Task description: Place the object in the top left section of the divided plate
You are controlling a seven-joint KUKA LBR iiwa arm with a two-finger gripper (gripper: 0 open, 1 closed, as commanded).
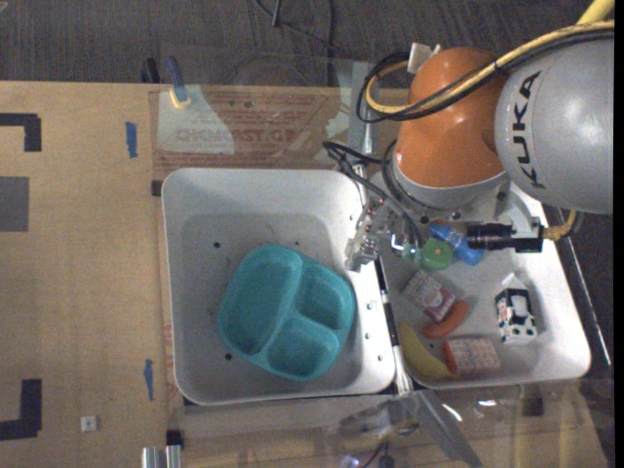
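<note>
- Object unspecified; candidates lie in the right bin [575,349]: banana [421,355], sausage [442,323], small cartons. All look light; the banana is likely slippery, so take it mid-body.
- You find the divided plate [287,311] in the left bin [195,203].
- Gripper [363,247] hangs over the bins' shared wall; I cannot tell its state.

Divided plate [286,311]: teal plastic, smooth, slight sheen. Bins [195,203]: white, matt plastic. Bench [68,291]: pale wood, matt. Arm shell [561,125]: grey, glossy; orange band [448,125] smooth, shiny.
</note>
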